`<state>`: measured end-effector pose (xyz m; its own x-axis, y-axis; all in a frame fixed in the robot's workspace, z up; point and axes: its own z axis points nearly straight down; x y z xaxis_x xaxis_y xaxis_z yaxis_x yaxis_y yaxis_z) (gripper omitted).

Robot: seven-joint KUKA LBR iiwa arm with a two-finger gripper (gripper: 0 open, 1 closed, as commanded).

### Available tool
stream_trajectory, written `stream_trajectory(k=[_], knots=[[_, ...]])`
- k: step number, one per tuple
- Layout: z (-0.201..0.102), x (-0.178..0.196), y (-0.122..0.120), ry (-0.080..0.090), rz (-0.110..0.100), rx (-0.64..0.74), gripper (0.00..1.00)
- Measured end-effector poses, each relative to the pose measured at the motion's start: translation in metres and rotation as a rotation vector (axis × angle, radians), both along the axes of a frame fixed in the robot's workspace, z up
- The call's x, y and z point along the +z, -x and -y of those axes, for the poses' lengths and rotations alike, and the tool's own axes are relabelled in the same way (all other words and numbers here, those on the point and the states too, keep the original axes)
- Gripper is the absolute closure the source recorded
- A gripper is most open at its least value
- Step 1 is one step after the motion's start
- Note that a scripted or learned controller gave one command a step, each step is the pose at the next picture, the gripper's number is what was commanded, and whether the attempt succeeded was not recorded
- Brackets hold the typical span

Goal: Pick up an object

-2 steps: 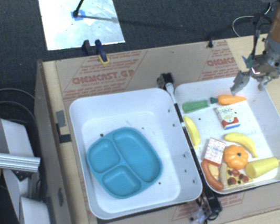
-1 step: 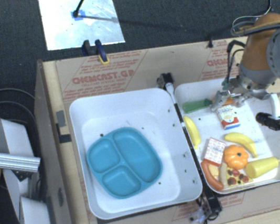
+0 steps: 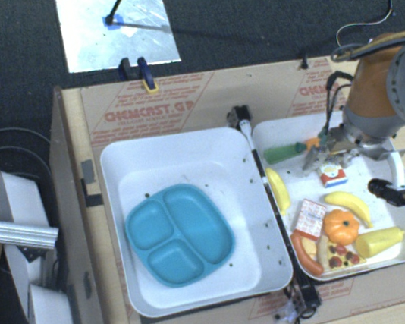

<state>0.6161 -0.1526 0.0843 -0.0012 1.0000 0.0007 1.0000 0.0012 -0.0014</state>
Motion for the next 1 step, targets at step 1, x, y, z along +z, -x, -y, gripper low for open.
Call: stream_trajectory(k=[1], knots=[[-0.0226, -0.0042, -0.0466, 0.0, -0.033, -0.002, 0.0]])
